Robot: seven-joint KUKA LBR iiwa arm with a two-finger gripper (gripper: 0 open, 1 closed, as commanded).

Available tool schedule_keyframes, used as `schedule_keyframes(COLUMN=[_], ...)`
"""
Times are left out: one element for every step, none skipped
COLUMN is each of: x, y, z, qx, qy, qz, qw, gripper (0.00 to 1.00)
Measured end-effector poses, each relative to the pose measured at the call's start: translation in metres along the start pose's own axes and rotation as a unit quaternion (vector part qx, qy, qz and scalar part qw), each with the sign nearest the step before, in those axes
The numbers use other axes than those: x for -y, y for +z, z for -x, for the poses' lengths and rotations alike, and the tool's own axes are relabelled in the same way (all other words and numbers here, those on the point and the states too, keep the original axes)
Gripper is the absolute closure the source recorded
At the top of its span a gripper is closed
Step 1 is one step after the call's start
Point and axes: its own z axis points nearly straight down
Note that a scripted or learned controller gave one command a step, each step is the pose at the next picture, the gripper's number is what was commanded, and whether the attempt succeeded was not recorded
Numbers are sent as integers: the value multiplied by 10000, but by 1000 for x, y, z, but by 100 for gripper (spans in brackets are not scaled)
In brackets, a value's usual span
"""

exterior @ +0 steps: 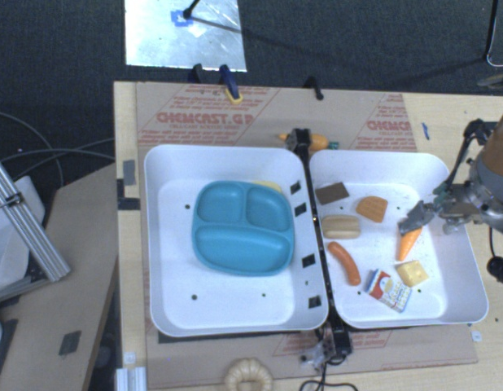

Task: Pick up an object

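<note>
White bins, 2 pcs, side by side on desk (186, 108).

Left bin (170, 300): 1 blue divided tray (242, 226), upright, approx. centre. A pale yellow bit peeks past its far rim; can't ID.

Right bin (459, 300), contents (toy food, loose, none stacked):
- brown block (331, 192), far-left corner area
- orange-brown bread pc (372, 208), just right of block
- tan bun (341, 226), near divider
- red sausage (344, 263), below bun, lying at a slant
- carrot (408, 243), slanted, top end right at the end effector
- yellow cheese wedge (413, 273), just below carrot
- small printed packet (389, 290), near front, beside cheese

End effector (420, 217): in from right, low over right bin, tip at carrot's upper end. Whether it is spread or pressed together, cannot tell; nothing seen pinched.

Step in hand (est.): closing in on carrot as pick target. To do well: centre over carrot body, not its tip; align across its narrow width; descend fully before closing; keep clear of cheese wedge; lift straight up.
</note>
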Motion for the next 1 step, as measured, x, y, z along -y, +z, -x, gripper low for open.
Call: schedule_keyframes(x=[-2], y=[-5], z=[0], qx=[11], qy=[-12], qz=[50], qw=[10000], gripper=[0])
